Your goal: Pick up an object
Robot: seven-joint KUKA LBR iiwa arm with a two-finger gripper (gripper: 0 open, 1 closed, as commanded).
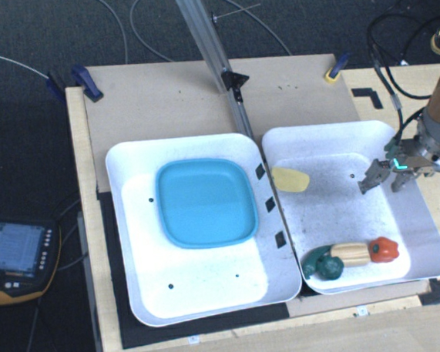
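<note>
No readable labels or writing anywhere. Gripper sat over the right bin, upper right part, fingers spread and holding nothing. Yellow piece lay at that bin's upper left, well apart from the gripper. Green object, tan cylinder and red object lined up touching along its lower edge. Bare floor between them and the gripper. Blue tray filled the left bin. Handheld pendant at far left, off the bench.

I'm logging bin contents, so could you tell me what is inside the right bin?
The right bin holds a yellow piece near its left wall and, along its near edge, a green piece, a tan piece and a red piece.
</note>
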